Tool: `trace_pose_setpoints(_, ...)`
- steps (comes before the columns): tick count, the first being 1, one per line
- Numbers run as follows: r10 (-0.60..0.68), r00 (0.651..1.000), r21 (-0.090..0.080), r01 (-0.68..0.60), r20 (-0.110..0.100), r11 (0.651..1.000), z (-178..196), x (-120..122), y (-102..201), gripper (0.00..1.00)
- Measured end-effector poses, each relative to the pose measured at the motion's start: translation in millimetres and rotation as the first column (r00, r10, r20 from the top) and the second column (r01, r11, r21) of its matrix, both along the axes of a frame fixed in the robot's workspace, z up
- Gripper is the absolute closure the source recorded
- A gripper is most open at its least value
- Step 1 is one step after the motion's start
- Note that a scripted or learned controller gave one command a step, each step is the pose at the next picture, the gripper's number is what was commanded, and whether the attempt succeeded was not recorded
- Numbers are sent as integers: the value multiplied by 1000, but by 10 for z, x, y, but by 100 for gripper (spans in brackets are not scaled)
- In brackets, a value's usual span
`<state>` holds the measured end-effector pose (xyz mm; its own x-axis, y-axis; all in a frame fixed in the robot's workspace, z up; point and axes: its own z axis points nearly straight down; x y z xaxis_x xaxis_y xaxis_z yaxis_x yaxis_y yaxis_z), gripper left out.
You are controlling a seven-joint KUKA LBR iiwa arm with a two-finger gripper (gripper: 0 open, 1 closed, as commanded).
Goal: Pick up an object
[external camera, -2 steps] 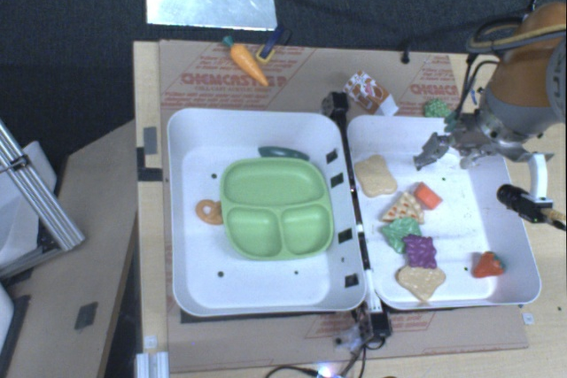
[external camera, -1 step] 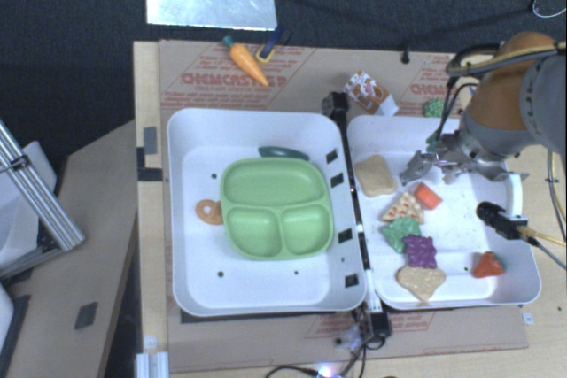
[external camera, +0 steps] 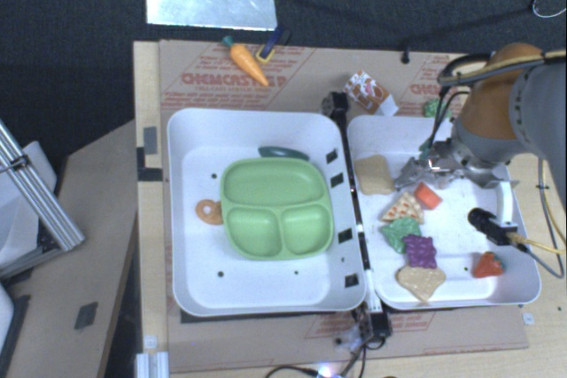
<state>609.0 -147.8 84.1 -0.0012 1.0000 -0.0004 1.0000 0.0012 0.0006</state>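
Small orange-red plastic chunk, smooth and blocky, looks the likeliest target, since it lies on the floor of the right-hand white bin just below the pincer as the camera sees it, close to the tip but not visibly gripped. The pick is therefore judged not yet done: the pincer is low over the bin, nothing can be seen lifted, and whether it is spread or pressed together cannot be told from this angle. What remains is to close on a piece and raise it clear. The other candidates are all light moulded toy foods. A flat tan toy bread slice with rounded corners sits beside the pincer, on the side toward the other bin. A triangular speckled yellow cracker wedge lies just beyond the chunk, then a crinkled green leafy piece, a knobbly purple grape cluster and a pale tan toast-shaped piece, each farther from the pincer toward the bin's near rim. A glossy red strawberry-like toy lies well apart, near the bin's corner. Far across from the pincer, the left-hand white bin holds a matte green three-compartment plate and a small orange pretzel-shaped ring; an orange toy carrot lies outside both bins on the cardboard.
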Motion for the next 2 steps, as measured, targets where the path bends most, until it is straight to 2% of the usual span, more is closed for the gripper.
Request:
trace_pose_setpoints(1,0,1000,0,0,4,1000,119,11,-3,100)
trace_pose_setpoints(2,4,1000,-1,-4,7,1000,682,132,-5,100)
